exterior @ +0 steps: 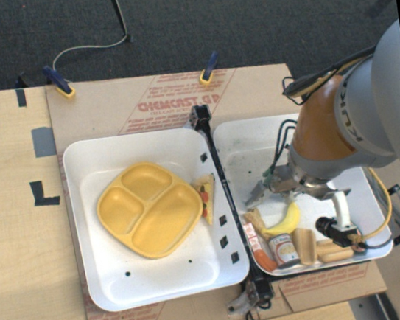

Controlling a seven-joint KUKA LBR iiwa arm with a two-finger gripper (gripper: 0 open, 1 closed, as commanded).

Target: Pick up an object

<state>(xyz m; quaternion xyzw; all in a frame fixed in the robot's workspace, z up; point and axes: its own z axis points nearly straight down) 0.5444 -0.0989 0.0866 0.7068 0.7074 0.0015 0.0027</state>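
Cardboard covers the bench under two white bins. At the front of the right bin (256, 136) lies a curved yellow banana (285, 221), just beside a small can (285, 249) and an orange carrot (265, 259). Above the banana hangs the gripper (281, 180); whether it is spread or pressed together I cannot tell. Left of that bin, the other bin (88, 209) holds a yellow divided plate (150, 209).

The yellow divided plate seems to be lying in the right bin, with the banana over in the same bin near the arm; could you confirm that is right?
Not quite: the camera view shows the yellow divided plate lying in the left bin. The banana is indeed in the right bin, near the arm.
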